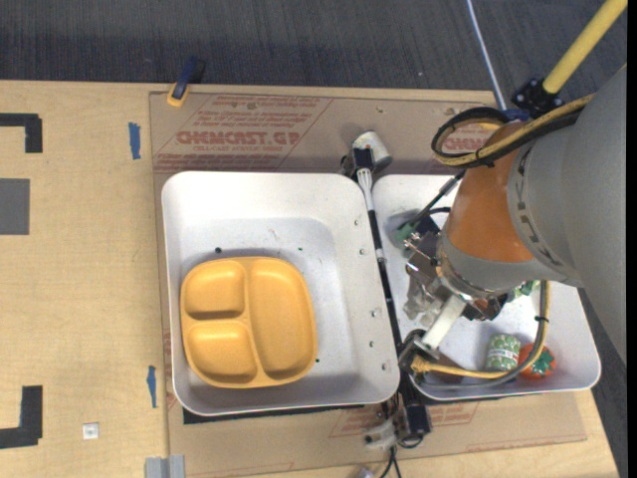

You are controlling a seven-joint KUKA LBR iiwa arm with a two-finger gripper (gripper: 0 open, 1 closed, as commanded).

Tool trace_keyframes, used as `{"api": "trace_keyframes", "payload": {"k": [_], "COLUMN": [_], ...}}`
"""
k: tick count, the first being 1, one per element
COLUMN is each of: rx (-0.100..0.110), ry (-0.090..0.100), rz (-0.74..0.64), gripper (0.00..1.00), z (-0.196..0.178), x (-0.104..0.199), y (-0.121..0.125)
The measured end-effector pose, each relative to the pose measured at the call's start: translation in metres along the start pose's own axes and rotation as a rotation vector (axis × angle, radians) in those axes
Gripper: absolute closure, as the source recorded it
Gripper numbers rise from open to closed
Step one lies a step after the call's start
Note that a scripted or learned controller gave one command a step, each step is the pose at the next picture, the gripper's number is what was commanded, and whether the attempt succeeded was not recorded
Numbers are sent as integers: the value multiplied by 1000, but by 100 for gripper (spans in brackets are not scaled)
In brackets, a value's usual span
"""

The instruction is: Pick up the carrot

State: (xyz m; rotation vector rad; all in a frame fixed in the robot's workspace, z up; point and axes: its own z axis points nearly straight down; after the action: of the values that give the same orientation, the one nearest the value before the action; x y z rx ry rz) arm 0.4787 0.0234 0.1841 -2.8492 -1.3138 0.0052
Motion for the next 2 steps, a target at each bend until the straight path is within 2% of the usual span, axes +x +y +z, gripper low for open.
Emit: {"api": "trace_keyframes", "payload": {"k": [1, 2], "rx": [0, -4], "ry": [0, 1], "rz": [0, -87], "gripper": [0, 0], "z": [0, -1], "x": [0, 13], "y": [0, 68]}}
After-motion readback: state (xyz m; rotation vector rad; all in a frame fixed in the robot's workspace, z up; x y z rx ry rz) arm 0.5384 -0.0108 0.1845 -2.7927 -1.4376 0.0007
